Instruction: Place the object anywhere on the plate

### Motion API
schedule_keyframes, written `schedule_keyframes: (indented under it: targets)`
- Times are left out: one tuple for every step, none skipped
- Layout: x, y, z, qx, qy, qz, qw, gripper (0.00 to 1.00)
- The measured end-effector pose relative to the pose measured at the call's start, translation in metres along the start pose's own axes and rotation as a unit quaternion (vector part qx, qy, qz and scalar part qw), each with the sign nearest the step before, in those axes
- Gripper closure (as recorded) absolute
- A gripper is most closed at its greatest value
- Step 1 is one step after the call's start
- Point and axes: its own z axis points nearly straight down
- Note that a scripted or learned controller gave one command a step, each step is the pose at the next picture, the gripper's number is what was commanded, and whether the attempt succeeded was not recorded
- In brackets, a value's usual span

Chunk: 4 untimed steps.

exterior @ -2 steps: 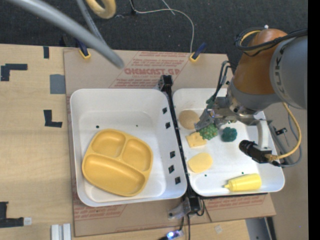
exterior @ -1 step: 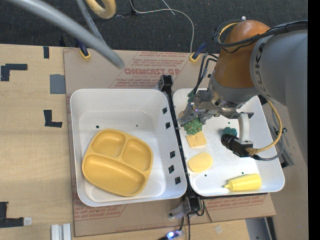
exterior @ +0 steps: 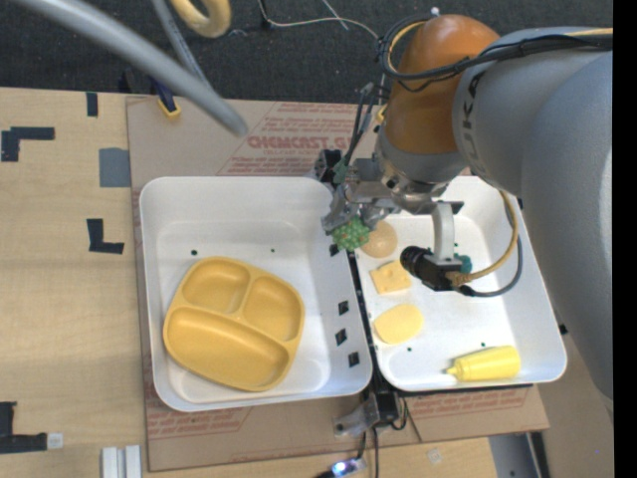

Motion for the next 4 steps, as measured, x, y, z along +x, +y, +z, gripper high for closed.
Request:
schedule_keyframes:
  targets:
    - [0.041, 0.013, 0.007, 0.001, -0.001, 0.001, 1.0000, 1.00]
    - [0.089, 0.034, 0.021, 0.000, -0.001, 0.001, 1.0000, 1.00]
    - [0.142, 0.051, 0.004, 0.000, 0.000, 0.000, 1.0000, 1.00]
    - [0.138, 0.050, 0.004, 0.001, -0.002, 0.002, 1.0000, 0.00]
